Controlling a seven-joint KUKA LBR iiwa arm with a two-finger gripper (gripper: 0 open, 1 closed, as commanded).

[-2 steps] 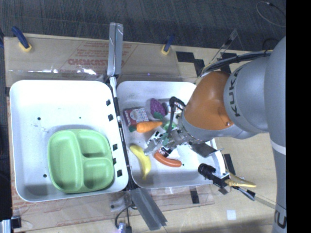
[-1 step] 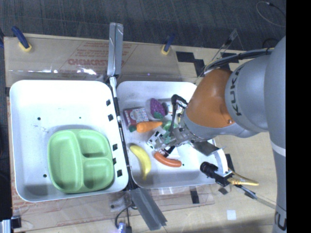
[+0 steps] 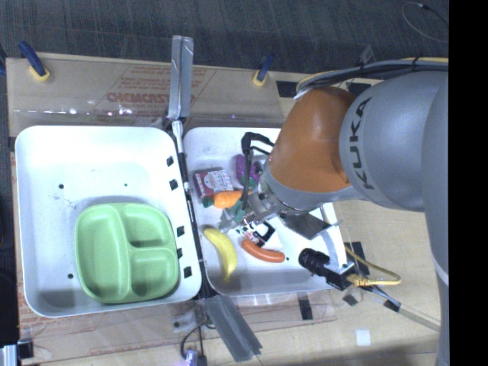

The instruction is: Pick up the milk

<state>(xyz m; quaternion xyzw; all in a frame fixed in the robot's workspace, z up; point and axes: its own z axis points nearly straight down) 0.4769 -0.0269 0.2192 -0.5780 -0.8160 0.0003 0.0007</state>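
"kuka" on the grey arm point(image 3: 381, 139); bench lettering too faint to read.

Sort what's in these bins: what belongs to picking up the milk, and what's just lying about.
Belongs to the job:
- small maroon milk carton with white label, right bin
- arm's pincer, low over that bin

Just lying about:
- yellow banana
- orange carrot
- red-orange sausage
- purple item, partly hidden by the arm
- green divided plastic tray, left bin

I see the arm point(image 3: 358, 143) over the right bin point(image 3: 200, 139), its gripper point(image 3: 242, 218) low among a carton point(image 3: 214, 182), carrot point(image 3: 227, 200), banana point(image 3: 222, 252) and sausage point(image 3: 263, 253). A green tray point(image 3: 126, 252) lies in the left bin point(image 3: 46, 151).
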